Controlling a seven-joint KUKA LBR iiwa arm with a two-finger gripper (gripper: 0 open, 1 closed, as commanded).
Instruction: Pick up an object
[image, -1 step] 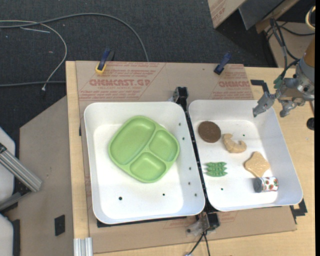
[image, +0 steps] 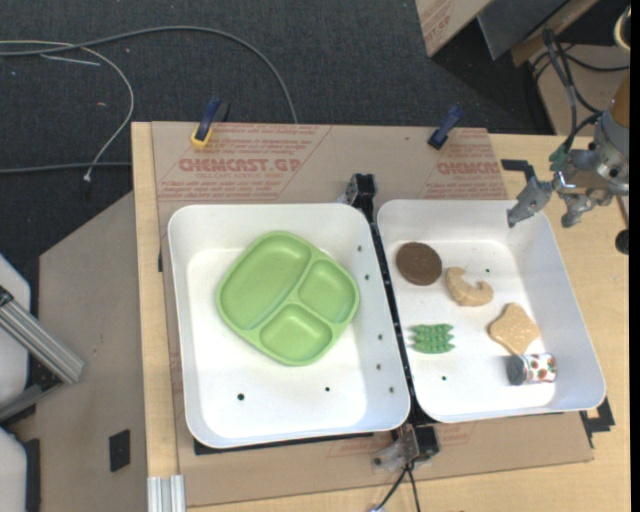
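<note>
The right bin (image: 577, 330) holds several small items: a brown round patty (image: 418, 263), a tan curved pastry piece (image: 468, 288), a toast-coloured slice (image: 513, 328), a bunch of green beans (image: 432, 338) and a small spotted white cup (image: 533, 369) lying on its side. My gripper (image: 550, 207) hangs over the bin's far right corner, above and to the right of all the items. Its two fingers are spread apart, and nothing is between them.
A green divided plate (image: 289, 296) lies in the left bin (image: 185, 300). Blue clamps (image: 208, 120) (image: 445, 127) hold the cardboard at the back edge. Black brackets (image: 361, 187) join the bins. Cables and boxes sit beyond the bench at the top right.
</note>
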